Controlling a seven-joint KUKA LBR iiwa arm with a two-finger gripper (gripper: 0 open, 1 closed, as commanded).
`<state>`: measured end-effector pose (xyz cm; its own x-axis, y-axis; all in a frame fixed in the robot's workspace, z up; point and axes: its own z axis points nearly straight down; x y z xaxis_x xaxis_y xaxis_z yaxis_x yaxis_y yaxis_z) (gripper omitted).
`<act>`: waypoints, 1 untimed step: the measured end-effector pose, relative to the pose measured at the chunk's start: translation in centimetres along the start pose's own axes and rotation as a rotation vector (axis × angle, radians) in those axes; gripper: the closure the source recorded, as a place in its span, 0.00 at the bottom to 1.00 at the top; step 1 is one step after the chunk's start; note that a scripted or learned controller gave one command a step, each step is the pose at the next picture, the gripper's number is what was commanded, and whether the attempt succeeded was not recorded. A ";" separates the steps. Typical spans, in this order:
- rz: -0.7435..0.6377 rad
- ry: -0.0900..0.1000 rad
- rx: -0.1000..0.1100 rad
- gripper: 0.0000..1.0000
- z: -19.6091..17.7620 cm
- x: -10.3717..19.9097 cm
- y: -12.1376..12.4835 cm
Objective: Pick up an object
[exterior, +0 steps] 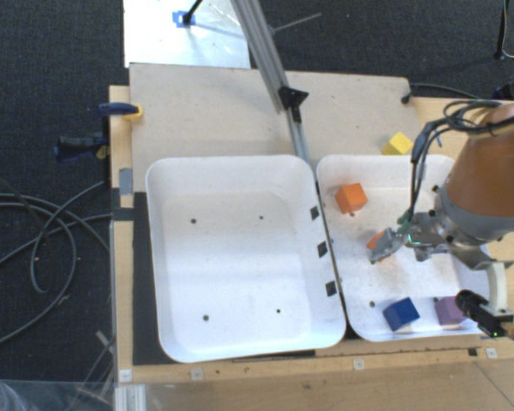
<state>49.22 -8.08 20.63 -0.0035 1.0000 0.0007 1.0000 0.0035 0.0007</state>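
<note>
- Gripper (pixel 385 248) low in right bin (pixel 428 332), closed around small orange piece (pixel 378 241).
- Not lifted yet; orange cube (pixel 351 198), blue cube (pixel 401 312) untouched.

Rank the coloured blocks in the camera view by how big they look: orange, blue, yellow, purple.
1. orange block
2. blue block
3. yellow block, on the bench behind the bin

The purple block is partly hidden by the arm, so I can't place it.

Fixed overhead view, slanting down on both bins (pixel 240 165)
</note>
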 end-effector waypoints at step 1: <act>-0.004 -0.001 -0.003 0.00 3.7 0.1 6.9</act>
<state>56.10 -7.94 16.96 -0.0078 1.0000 -0.0004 1.0000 0.0078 0.0042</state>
